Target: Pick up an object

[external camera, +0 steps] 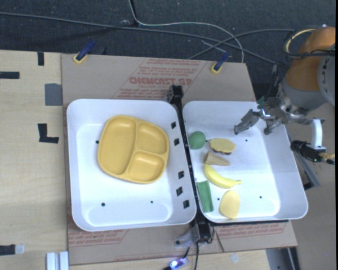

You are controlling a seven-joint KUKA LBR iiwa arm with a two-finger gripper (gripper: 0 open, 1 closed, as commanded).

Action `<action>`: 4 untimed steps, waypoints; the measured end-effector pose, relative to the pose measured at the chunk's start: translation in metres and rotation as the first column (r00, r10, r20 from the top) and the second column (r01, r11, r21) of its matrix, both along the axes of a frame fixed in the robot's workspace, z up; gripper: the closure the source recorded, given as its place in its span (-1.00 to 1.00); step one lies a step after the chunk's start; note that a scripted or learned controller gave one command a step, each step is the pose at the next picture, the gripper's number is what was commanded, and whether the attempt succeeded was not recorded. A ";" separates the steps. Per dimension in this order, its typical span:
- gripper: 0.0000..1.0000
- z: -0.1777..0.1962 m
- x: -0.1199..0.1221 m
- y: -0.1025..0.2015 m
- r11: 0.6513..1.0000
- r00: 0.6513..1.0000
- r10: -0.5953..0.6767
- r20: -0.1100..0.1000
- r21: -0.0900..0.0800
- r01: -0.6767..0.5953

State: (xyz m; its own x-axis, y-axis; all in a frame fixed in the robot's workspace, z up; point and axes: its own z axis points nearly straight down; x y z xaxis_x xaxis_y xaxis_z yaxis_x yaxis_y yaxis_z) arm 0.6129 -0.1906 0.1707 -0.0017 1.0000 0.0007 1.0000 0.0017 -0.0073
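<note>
Illumination is even and moderately bright across the frame, apparently from overhead; no single strong source is evident. The two white bins [79,167] at centre read near the bright limit, with interior detail washed out along their rims, though no hard glare spots appear. Shadows are soft and short: a faint one lies under the yellow tray [133,149] in the left bin, and another under the hand [253,124] at centre right. The dark carpet along the top of the frame is underexposed and grainy. Overall sharpness is modest; printed lettering on the cardboard [158,77] at upper centre is soft but legible. The arm [310,77] at upper right is slightly blurred. No marked edge distortion.
</note>
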 end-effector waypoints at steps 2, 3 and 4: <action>-1.00 -0.085 -0.005 -0.003 1.000 1.000 0.000 0.010 -0.004 0.000; 1.00 -0.074 -0.004 -0.004 1.000 1.000 0.001 0.012 -0.006 -0.001; 1.00 -0.031 -0.003 -0.004 1.000 1.000 -0.001 0.010 -0.001 0.001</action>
State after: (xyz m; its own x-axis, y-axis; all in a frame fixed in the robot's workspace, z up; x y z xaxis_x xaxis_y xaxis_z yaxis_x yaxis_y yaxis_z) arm 0.6098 -0.1945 0.1396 -0.0012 1.0000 -0.0006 1.0000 0.0012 0.0030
